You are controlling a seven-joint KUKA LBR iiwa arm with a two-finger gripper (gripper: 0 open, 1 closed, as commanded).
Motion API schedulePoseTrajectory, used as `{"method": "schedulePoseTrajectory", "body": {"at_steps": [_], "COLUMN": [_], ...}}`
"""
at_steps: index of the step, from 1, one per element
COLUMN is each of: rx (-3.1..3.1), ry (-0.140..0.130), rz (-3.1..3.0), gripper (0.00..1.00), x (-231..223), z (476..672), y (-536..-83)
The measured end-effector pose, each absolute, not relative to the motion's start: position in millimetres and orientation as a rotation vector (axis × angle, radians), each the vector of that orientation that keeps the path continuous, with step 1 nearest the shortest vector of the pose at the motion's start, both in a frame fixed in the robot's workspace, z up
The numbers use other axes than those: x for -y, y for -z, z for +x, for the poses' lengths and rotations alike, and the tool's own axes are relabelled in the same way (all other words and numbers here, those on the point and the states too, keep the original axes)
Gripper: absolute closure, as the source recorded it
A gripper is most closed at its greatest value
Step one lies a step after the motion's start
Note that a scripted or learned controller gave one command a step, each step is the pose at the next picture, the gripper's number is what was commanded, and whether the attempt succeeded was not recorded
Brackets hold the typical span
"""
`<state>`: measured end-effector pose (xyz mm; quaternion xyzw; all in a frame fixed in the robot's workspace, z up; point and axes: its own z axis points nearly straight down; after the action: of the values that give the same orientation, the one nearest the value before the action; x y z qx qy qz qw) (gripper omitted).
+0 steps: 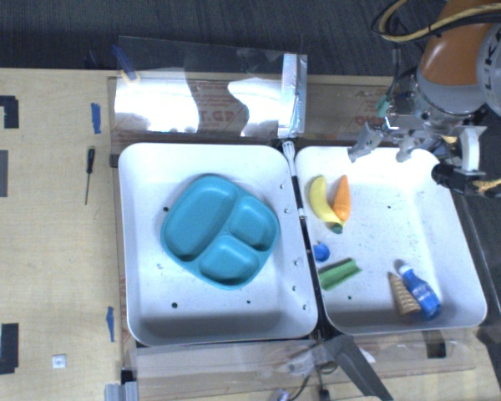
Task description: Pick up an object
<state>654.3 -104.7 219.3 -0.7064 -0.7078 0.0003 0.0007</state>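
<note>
1. Pale wooden worktop (42,249) carries two shallow white bins side by side; dark floor runs beyond its far edge.
2. Left white bin (142,307) holds a teal plastic plate with three compartments (220,230), lying flat near the middle.
3. Right white bin (451,241) holds the loose items: a yellow toy banana (321,199) touching an orange carrot-shaped piece (341,197) at the far left; a small blue round piece (321,252) just near of them; a green oblong block (338,273) beside that; a blue bottle (420,291) lying against a tan ridged piece (402,295) toward the near right.
4. Tool (385,145) hangs over the far rim of the right bin, fingers spread apart, nothing between them. Grey arm with orange band (472,7) reaches in from the right.
5. Judgement: approach stage, no object chosen by contact yet.
6. Doing it well: the green block lies apart from its neighbours, so it looks the cleanest target. Span its narrow width and descend straight.
7. Risk: the banana and carrot touch, as do the bottle and ridged piece; closing there may nudge one away or catch both.
</note>
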Motion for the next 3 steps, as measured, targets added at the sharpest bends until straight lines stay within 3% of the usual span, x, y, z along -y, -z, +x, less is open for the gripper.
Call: {"method": "schedulePoseTrajectory", "body": {"at_steps": [1, 2, 3], "rx": [2.456, 2.492, 2.732], "ry": [-0.001, 0.006, 0.004], "rz": [-1.955, -1.924, -1.567], "gripper": [0.00, 0.00, 0.00], "x": [57.7, 108.1, 116.7], "z": [649.2, 663.2, 655.7], "y": [-199.9, -88.5, -146.5]}}
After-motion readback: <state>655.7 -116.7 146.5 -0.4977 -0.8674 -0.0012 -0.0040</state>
